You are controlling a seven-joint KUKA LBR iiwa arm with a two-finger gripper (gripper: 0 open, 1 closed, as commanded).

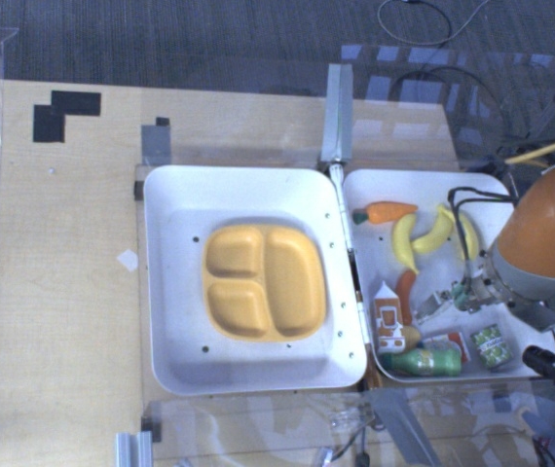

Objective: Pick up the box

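Box (388, 321) lies in right bin (482, 180), not lifted; pincer (440, 305) just right of it, can't tell its state.

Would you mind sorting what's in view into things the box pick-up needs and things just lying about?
For the job: box, gripper.
Lying about: carrot, bananas, green bottle, yellow divided tray, small green packet.

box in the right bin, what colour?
Orange-brown with a white top, the box, camera view.
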